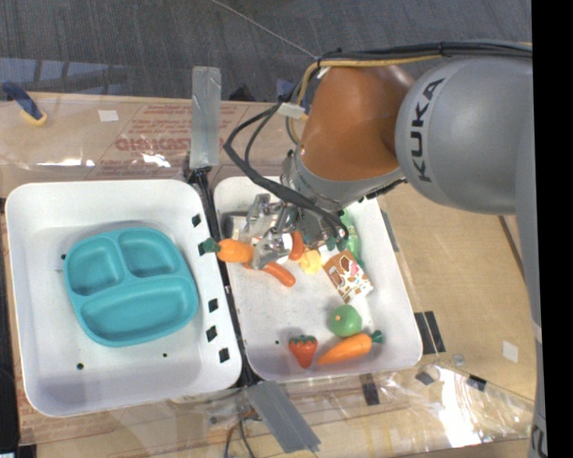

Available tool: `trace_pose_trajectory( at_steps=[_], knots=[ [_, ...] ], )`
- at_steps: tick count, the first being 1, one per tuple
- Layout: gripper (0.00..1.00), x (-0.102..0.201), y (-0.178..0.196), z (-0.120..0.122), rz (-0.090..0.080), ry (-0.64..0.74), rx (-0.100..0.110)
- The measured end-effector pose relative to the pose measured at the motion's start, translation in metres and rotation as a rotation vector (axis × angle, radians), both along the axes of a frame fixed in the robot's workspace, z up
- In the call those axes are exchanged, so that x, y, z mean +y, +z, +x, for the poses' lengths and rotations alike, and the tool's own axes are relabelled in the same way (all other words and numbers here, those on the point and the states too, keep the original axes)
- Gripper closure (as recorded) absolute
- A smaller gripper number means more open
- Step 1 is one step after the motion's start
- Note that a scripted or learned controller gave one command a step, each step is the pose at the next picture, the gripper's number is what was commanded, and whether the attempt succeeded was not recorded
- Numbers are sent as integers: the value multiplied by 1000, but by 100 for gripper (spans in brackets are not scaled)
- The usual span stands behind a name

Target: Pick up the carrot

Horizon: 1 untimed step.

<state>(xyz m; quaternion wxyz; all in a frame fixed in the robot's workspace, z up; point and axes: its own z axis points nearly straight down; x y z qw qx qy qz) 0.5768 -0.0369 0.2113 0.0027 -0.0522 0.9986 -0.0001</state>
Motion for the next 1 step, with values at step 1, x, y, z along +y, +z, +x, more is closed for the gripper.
trace_pose_trajectory(
  at_steps=[1],
  knots=[
    [100, 1, 9, 1, 0, 3, -2]
  ],
)
